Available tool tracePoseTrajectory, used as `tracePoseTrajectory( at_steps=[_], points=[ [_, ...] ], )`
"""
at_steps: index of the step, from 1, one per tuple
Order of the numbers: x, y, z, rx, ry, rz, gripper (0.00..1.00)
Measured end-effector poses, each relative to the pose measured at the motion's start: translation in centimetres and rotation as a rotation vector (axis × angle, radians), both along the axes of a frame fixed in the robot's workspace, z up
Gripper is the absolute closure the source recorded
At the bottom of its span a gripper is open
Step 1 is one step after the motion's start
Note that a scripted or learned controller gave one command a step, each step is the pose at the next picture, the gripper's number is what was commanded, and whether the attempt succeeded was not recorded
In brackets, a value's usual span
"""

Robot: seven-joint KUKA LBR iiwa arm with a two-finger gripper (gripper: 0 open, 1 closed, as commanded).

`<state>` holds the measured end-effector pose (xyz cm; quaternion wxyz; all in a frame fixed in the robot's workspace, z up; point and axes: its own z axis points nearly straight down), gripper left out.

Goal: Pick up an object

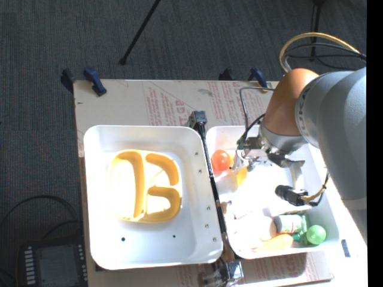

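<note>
Objects for picking lie in the right bin point(335, 235): an orange ball point(219, 159) at its far left corner, a small yellow piece point(240, 176) just right of and nearer than the ball, and a cluster along the near wall made up of a white bottle with a green cap point(289, 224), a green ball point(316, 234) to its right and a flat orange-yellow item point(276, 242) in front of the bottle. All of them rest on the bin floor; none is raised.

The tool point(246, 155) hangs low over the far left part of this bin, just right of the orange ball and just above the yellow piece. Whether it touches either cannot be made out, and whether it is released or clenched cannot be told, as the wrist and glare on the bin floor obscure it. Nothing is seen carried by it.

The left bin point(96, 160) holds a yellow divided tray point(157, 190), well apart from the arm point(323, 112). Both bins sit on the worktop point(149, 97).

Assessment: the approach appears complete, with the arm down at a candidate object. Grasp and lift remain unconfirmed and, judging by the objects' positions, are still to be done.
</note>
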<state>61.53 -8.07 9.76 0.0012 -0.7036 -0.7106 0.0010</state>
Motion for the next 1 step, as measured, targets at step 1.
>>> tracePoseTrajectory(
  at_steps=[1],
  points=[
    [1.18,8.11,9.01,0.001,-0.001,-0.005,1.00]
  ],
)
